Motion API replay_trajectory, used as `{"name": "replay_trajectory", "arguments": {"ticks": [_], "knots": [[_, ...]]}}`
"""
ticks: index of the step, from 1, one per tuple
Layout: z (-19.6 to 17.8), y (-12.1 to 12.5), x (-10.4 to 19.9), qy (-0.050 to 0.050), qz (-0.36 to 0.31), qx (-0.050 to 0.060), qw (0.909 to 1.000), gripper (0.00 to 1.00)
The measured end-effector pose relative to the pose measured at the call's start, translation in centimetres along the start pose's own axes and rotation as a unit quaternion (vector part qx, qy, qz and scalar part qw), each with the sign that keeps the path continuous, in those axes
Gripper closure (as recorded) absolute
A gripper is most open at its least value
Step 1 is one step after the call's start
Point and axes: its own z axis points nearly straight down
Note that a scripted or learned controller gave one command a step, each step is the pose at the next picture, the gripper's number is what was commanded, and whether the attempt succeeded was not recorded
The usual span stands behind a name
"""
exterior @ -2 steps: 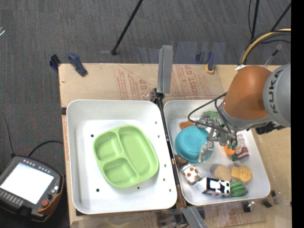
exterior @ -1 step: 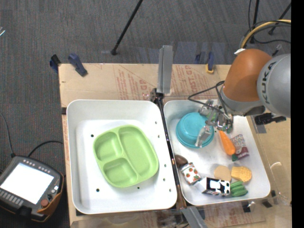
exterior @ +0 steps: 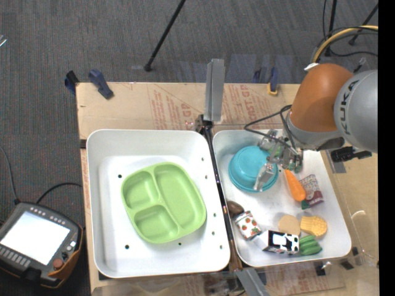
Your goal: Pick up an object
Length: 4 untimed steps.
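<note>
Item: blue bowl (exterior: 249, 167), right bin (exterior: 341, 227), upper left. Step: approach. My gripper (exterior: 270, 172) sits at its right rim, fingers parted, holding nothing. Next, I judge: straddle rim, close, lift.

Table (exterior: 154, 103): brown board top with red print, seen at a slant. Two shallow white bins sit directly on it, side by side, touching along the middle. Left bin (exterior: 102, 165) takes the left half; right bin (exterior: 338, 227) takes the right half, a bit smaller. Grey upright post (exterior: 215, 91) stands at the back of the table, between the bins. Blue clamps (exterior: 99, 82) grip the back left edge; another clamp (exterior: 272, 82) with a yellow tip at the back right edge. Bare board strip shows behind both bins.
</note>
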Motion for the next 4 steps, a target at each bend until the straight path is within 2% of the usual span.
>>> {"name": "replay_trajectory", "arguments": {"ticks": [1, 2, 3, 4], "knots": [[-0.1, -4.0, 1.6, -0.003, 0.01, -0.004, 0.9999, 0.0], [-0.2, -1.0, 6.1, -0.005, 0.038, -0.001, 0.9993, 0.0], [1.8, -8.4, 0.0, 0.014, 0.016, 0.001, 0.9998, 0.0], [1.8, -10.0, 2.6, 0.016, 0.005, 0.001, 0.9999, 0.0]]}}
